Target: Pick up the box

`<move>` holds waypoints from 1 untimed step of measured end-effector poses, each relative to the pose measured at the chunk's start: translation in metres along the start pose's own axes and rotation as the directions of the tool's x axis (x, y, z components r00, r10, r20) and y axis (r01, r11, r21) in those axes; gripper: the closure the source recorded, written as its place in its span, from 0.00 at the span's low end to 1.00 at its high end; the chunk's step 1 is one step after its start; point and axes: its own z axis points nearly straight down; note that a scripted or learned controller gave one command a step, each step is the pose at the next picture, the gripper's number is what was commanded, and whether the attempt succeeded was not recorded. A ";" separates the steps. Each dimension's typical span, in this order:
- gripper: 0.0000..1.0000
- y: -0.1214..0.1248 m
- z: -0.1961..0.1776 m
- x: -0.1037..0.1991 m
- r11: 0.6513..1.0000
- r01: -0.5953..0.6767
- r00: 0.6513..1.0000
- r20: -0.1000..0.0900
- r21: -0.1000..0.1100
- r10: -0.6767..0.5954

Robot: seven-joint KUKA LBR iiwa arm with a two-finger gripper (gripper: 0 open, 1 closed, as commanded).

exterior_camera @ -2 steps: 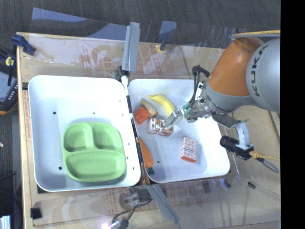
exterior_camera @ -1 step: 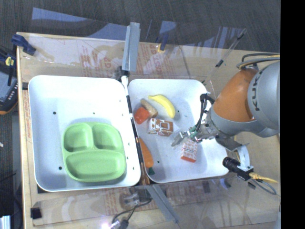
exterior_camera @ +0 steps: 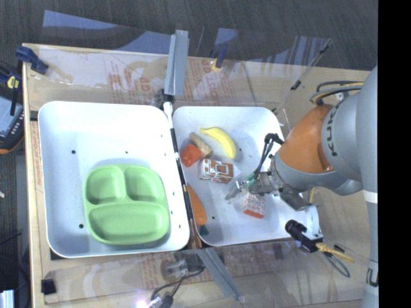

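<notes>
Sitting in right bin (exterior_camera: 221, 117): box (exterior_camera: 216, 171), banana (exterior_camera: 219, 141).

Green divided tray (exterior_camera: 127, 205) in white bin (exterior_camera: 58, 172), yellow banana (exterior_camera: 219, 140), brown-and-white box (exterior_camera: 216, 171), orange carrot (exterior_camera: 197, 210).

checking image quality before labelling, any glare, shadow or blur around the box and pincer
Camera view: even, soft lighting, the white right bin bright but not blown out; box fairly sharp, its print too small to read; pincer small and slightly soft, over a packet; faint reflections streak the clear panels behind the bins.
</notes>
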 end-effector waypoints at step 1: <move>1.00 0.001 -0.011 -0.002 1.000 0.003 1.000 0.005 -0.001 -0.003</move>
